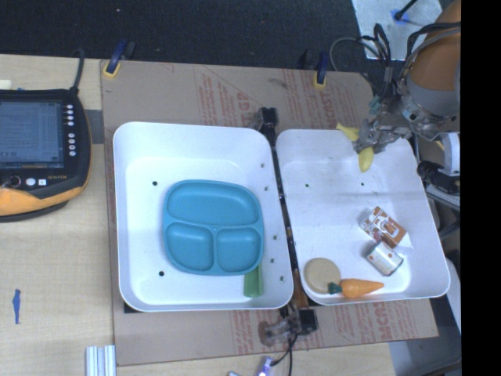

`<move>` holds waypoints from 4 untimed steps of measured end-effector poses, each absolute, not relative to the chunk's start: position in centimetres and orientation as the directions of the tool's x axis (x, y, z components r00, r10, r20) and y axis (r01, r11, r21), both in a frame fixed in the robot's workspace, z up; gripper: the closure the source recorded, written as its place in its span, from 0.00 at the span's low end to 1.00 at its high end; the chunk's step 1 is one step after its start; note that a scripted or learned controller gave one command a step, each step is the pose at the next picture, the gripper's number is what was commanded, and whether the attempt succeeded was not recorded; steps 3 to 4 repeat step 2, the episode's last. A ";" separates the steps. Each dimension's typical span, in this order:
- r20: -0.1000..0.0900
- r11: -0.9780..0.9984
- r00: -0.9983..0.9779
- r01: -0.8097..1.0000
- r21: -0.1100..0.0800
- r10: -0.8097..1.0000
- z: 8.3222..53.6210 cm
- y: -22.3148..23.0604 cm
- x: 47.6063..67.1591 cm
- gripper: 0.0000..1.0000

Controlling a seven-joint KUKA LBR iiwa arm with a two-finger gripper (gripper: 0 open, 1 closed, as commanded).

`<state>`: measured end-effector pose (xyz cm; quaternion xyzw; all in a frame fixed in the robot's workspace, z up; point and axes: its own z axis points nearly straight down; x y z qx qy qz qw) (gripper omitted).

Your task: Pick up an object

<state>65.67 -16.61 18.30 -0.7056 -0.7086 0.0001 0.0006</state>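
My gripper [369, 141] hangs over the far end of the right bin [329, 202], reaching in from the right. Its fingers are shut on a yellow toy banana [365, 159]. One end of the banana pokes out to the left of the fingers and the other end points down below them. The banana looks lifted just above the bin floor, close to the bin's far rim.
The right bin also holds a brown and white packet [383, 227], a small silver can [384, 258], a beige disc [321, 272] and an orange carrot [359, 288] near its front edge. In the left bin [137, 210] lie a blue divided plate [212, 226] and a green piece [253, 283]. A teach pendant [39, 143] sits at the far left.
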 end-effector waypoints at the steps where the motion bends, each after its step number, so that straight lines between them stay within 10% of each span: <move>1: 0.001 0.004 -0.004 1.000 -0.002 1.000 22.9 -11.6 65.7 1.00; 2: -0.001 0.007 -0.007 1.000 -0.004 1.000 23.7 -4.8 61.0 1.00; 4: -0.001 0.007 -0.007 1.000 -0.004 1.000 23.7 -4.8 61.0 1.00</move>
